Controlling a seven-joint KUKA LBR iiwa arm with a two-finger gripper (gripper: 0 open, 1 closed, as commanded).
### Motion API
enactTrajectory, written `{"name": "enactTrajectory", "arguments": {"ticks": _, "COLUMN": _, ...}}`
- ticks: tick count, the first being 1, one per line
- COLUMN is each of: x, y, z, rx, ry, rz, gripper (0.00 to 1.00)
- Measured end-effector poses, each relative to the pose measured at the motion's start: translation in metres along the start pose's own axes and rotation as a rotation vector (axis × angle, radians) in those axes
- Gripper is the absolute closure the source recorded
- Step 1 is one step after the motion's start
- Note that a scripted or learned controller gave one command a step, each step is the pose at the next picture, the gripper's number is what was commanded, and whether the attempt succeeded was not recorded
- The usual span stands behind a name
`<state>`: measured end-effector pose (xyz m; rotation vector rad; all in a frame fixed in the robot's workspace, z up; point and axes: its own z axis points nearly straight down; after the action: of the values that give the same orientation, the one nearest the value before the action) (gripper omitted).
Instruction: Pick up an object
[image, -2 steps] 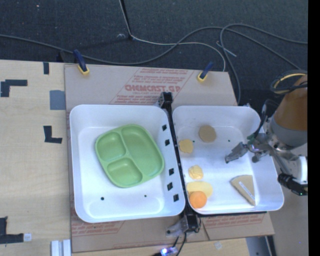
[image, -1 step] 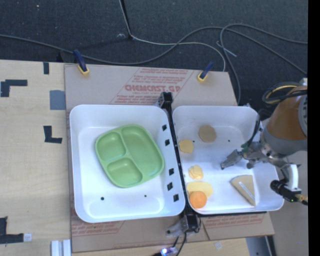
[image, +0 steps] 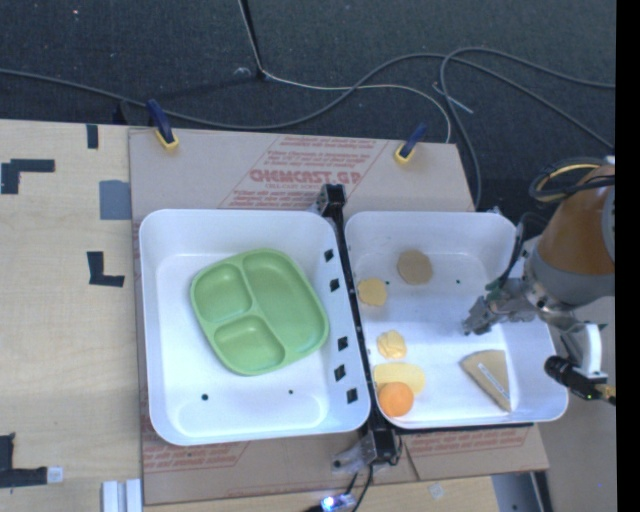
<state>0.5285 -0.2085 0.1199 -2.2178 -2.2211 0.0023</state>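
— Can you see the hand (image: 478, 318)?
— Barely; it's a dark blur at the right bin's (image: 440, 228) right wall, and I cannot tell its state.
— What's in there?
— Five pieces: a brown disc (image: 414, 267), two yellow bits (image: 372, 292) (image: 391, 344), an orange ball (image: 397, 399) (on a pale slice), a tan wedge (image: 488, 378) near the right edge. Open floor mid-bin.
— Left bin (image: 160, 330)?
— One green tray (image: 259, 310).

A pale wooden surface (image: 60, 330) is carrying a cardboard sheet (image: 300, 165), clamped along its far edge, with two white bins (image: 160, 300) sitting side by side on that sheet, black tape marks lying to its left.
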Motion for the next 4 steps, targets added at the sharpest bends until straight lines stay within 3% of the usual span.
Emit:
{"name": "enactTrajectory", "arguments": {"ticks": 2, "x": 0.010, "y": -0.002, "z": -0.089, "rx": -0.006, "ry": -0.002, "rz": 0.000, "gripper": 1.00}}
{"name": "enactTrajectory", "arguments": {"ticks": 4, "x": 0.119, "y": 0.021, "z": -0.111, "rx": -0.003, "ry": 0.001, "rz": -0.006, "gripper": 1.00}}
